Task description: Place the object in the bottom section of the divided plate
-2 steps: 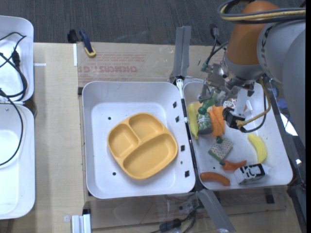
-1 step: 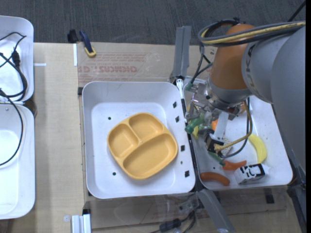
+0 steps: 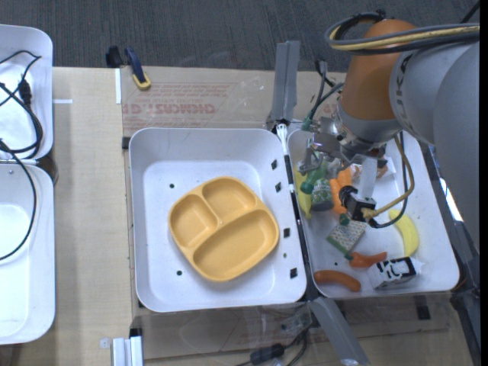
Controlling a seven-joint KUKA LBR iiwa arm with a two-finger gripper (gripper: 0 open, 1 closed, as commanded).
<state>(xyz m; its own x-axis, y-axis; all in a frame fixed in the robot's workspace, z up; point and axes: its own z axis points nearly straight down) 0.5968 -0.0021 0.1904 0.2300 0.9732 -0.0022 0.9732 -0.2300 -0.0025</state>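
While the yellow divided plastic plate (image 3: 223, 227) lies bare in the left white bin (image 3: 152, 204), the jumbled toy food items (image 3: 347, 227) crowd the right white bin (image 3: 435, 265); farther back the jaws (image 3: 328, 158) hover low, their state unclear, so they might snag several pieces.

Left bin (image 3: 145, 204): open floor all round the divided plate (image 3: 224, 227), all 3 sections bare. Right bin (image 3: 438, 242), centre-right of frame: cluttered, arm (image 3: 396, 67) overhead blocks its upper half.
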